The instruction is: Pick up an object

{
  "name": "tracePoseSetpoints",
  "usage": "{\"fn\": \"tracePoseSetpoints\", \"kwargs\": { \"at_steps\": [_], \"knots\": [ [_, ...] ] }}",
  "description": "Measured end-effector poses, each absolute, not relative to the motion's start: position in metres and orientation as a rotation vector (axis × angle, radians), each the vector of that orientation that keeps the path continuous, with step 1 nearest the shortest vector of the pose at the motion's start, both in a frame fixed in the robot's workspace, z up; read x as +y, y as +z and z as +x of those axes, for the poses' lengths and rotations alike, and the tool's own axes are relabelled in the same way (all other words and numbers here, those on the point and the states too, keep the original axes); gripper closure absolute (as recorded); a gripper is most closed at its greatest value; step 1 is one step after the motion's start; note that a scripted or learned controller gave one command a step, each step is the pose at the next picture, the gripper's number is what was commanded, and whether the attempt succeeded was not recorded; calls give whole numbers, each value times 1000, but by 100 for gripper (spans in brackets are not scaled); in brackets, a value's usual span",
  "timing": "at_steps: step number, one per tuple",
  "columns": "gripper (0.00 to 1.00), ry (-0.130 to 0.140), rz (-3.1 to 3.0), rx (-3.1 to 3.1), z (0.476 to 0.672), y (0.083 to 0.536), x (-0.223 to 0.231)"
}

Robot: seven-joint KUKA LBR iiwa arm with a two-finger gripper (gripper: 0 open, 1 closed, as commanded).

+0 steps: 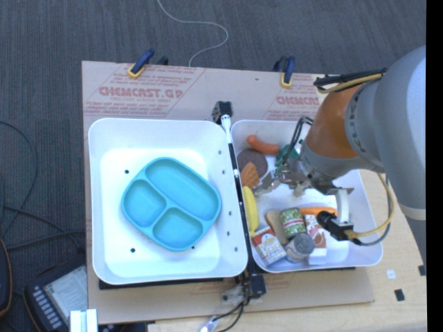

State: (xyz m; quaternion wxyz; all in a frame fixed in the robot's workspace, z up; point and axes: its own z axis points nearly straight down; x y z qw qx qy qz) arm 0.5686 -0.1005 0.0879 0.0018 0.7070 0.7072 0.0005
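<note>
Dark carpet, a cardboard-topped surface (138, 92) with two white bins. Left bin (104, 206) holds one blue divided plate (171, 203). Right bin (367, 254) holds the clutter: one sausage (263, 144), one banana (250, 208), one green-label can (292, 221), one grey-top can (300, 246), one carrot (320, 211), a brown disc (252, 161), plus small packets I can't count reliably.

Gripper (277, 178) is low in the right bin, near its left side, between sausage and banana, just beside the disc. Can't tell if the fingers are spread or closed, or whether anything sits between them.

Looks like the reach/grasp step; nothing visibly lifted. Next move calls for closing on one item, likely the disc or something beside it, then lifting straight up clear of neighbours.
</note>
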Motion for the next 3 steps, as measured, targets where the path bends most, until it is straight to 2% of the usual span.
{"fn": "tracePoseSetpoints", "kwargs": {
  "at_steps": [1,2,3],
  "knots": [
    [100,8,2215,2217,570,99,-100],
    [0,7,2216,2217,570,99,-100],
    [100,7,2216,2219,570,108,-100]
  ]
}}
